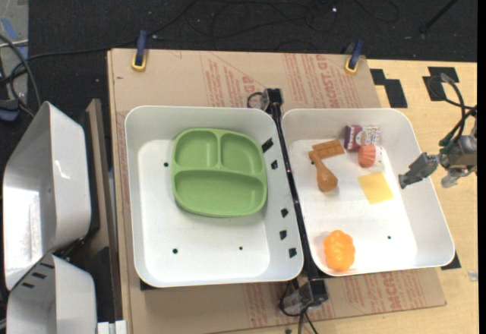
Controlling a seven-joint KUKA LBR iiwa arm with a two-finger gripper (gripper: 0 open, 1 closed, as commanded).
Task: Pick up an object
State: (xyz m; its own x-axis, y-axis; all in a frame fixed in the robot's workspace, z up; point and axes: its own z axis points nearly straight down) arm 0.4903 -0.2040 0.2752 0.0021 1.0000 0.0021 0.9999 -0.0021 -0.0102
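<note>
The right white bin holds several small objects. An orange fruit lies near its front. A yellow cheese slice sits in the middle right. Behind it are a pink piece, a purple and white packet and two brown pieces. My gripper hangs over the bin's right rim, just right of the cheese slice, and nothing is seen in its grasp. Only the end of the arm is in view at the right edge.
The left white bin holds a green divided plate. A black divider with clips runs between the bins. Both bins rest on a cardboard sheet. White containers stand at the far left.
</note>
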